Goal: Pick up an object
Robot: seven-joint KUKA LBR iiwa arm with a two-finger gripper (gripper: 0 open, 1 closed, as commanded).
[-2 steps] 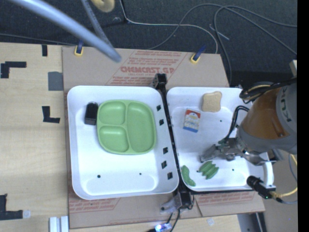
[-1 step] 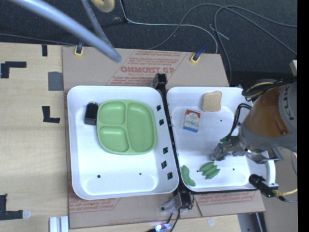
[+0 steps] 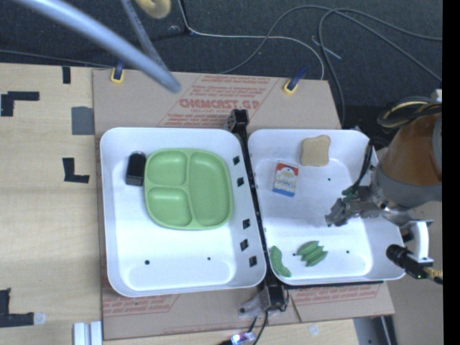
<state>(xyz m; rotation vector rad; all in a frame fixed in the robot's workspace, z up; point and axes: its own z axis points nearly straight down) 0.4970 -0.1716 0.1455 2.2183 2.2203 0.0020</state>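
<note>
camera view: gripper hovers between small carton and pea pods; touching neither.

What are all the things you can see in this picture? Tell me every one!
Bins: two, white, side by side on the bench.
Divided plate: one, light green, in the left bin.
Small block: one, black, in the left bin, beside the plate's left edge.
Toy bread slice: one, tan, at the far side of the right bin.
Small carton: one, white with red and blue, in the right bin.
Pea pods: two pieces, green, near side of the right bin.
Cardboard sheet: one, brown, under the bins.
Arm: one, grey and orange, from the right.
Gripper: one, dark, over the right bin.
</note>
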